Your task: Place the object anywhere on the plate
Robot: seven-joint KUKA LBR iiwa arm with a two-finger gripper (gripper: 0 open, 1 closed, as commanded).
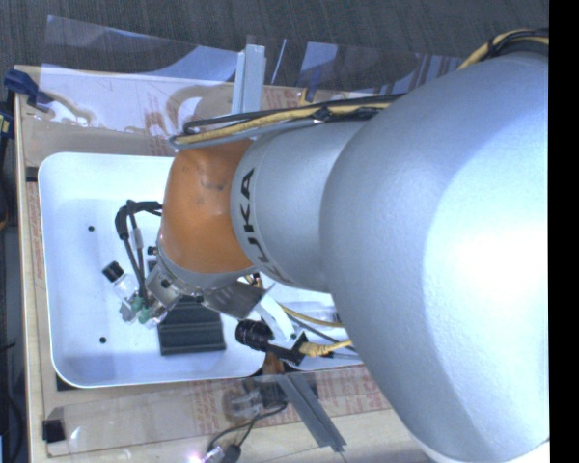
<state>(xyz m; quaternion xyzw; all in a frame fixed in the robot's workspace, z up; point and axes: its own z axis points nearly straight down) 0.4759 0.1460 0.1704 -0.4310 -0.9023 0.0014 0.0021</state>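
Note:
My gripper (138,305) hangs low over the left white bin (68,220), near its middle and toward the front. A small black piece (113,272) lies on the bin floor just left of the gripper's tip, and a greenish-white bit shows at the tip itself. I cannot tell whether anything is held. A dark grey block (191,334) sits right beside the wrist; it may be part of the gripper body. The orange band (207,210) and the grey arm (415,249) cover the right half of the scene.
Black cables (133,222) loop from the wrist over the bin. Yellow and black cables run along the arm's top (270,119). A metal bracket (299,403) and connector lie at the bench's front edge. Open bin floor shows at the left and back.

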